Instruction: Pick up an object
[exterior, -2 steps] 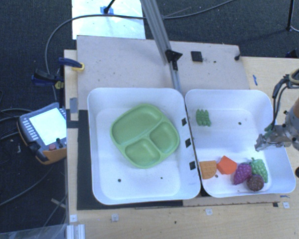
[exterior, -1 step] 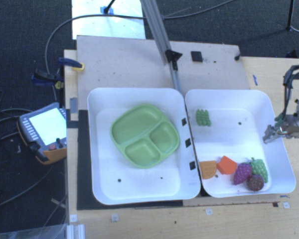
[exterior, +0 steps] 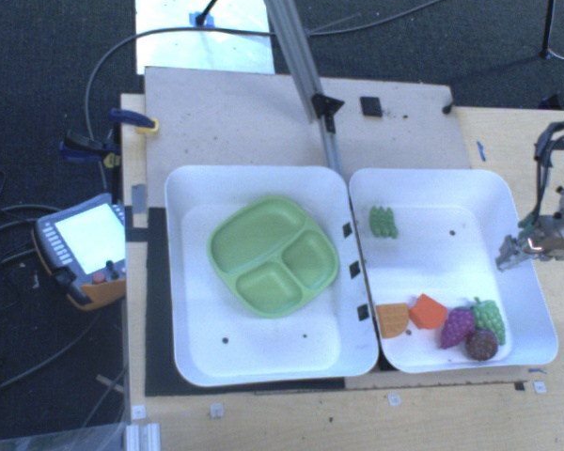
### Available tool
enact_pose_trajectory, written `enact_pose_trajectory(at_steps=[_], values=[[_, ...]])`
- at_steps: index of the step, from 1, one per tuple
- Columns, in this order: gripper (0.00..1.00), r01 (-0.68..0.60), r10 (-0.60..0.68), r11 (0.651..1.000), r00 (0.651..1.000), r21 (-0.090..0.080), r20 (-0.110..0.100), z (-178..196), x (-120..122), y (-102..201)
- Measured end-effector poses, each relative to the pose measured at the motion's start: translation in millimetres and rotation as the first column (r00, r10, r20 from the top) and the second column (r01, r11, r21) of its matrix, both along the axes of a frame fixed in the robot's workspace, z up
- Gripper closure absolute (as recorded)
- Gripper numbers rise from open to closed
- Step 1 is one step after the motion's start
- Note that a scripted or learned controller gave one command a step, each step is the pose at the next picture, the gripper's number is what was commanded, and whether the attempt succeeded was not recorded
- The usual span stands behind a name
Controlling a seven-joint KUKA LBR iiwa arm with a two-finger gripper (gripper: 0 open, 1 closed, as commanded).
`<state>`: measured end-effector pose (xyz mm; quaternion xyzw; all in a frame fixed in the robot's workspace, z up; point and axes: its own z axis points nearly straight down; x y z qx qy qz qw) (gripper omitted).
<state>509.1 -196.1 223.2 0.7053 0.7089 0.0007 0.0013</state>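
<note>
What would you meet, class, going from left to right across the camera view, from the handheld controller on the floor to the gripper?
Handheld controller → green divided plate → small green toy → orange block → gripper.

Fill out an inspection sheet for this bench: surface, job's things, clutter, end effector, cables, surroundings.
Surface: two white bins, left bin and right bin, on a bench.
Job's things: right bin holds green toy, orange slab, orange block, purple grapes, green grapes, dark ball.
Clutter: green divided plate in left bin.
End effector: at right bin's right rim, grip unclear.
Cables: several on dark floor.
Surroundings: pendant at left.
</note>
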Motion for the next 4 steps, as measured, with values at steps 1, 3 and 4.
enact_pose_trajectory(at_steps=[1,3,4], values=[[1.0,-0.006,0.006,1.0,1.0,0.001,0.001,8,15,45],[1.0,-0.005,0.005,1.0,1.0,0.002,0.001,9,49,140],[1.0,-0.005,0.005,1.0,1.0,0.002,0.001,13,77,185]])
